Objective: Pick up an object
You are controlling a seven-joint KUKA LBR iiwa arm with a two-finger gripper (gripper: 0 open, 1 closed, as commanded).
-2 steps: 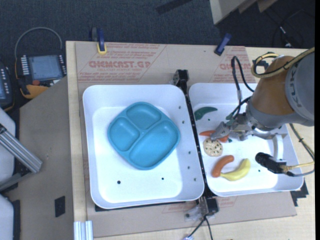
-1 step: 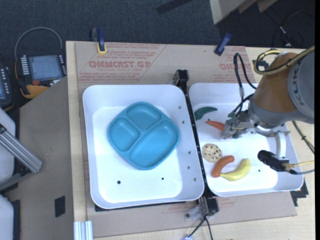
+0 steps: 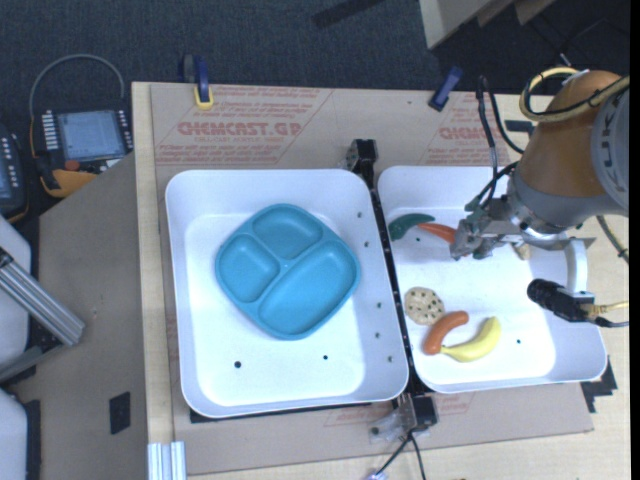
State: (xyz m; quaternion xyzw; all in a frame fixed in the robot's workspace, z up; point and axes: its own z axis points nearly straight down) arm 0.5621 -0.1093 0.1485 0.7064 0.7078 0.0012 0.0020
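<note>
The right bin (image 3: 570,368) holds several toy foods. An orange carrot (image 3: 436,232) with a green top lies at its upper left. A chocolate-chip cookie (image 3: 423,305) sits by the left wall, with a red sausage (image 3: 445,332) and a yellow banana (image 3: 476,341) side by side just below it. My gripper (image 3: 480,239) hangs over the upper middle of this bin, right next to the carrot's orange tip. Whether it touches the carrot is unclear from above.
The left bin (image 3: 200,368) carries a blue divided plate (image 3: 287,270). A black clamp (image 3: 362,154) sits on the ridge between the bins. The arm's body and a black fitting (image 3: 556,299) cover the right bin's right side.
</note>
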